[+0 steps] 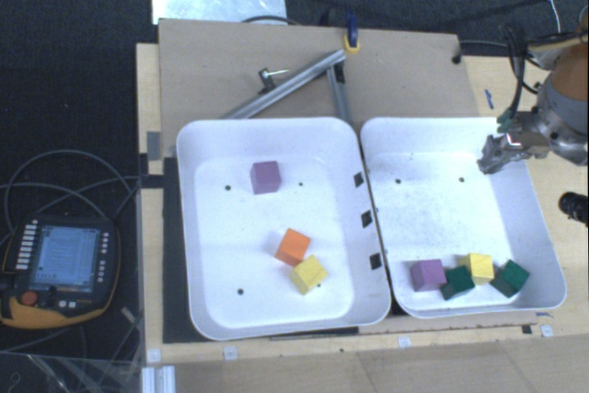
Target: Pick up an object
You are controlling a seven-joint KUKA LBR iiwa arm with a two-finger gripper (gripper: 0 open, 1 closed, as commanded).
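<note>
Pincer (494, 155) hangs over the upper right part of the right bin (442, 138), above bare white floor, and whether it is released or clenched cannot be told from the camera view; nothing shows in its grasp. No object is yet picked up, so the step in hand is most likely the approach. The nearest candidates sit in a tight row along the right bin's lower wall: a purple cube (427, 273), a dark green cube (456, 282), a yellow cube (480, 267) and another green cube (511, 276), touching or nearly so. That crowding, close to the wall, could spoil a grasp; the purple cube at the row's end looks the easiest to straddle. Cleaner targets lie in the left bin (202, 198): a lone purple cube (265, 177), and an orange cube (294, 246) touching a yellow cube (309, 274). All are small, matte, flat-sided blocks.
</note>
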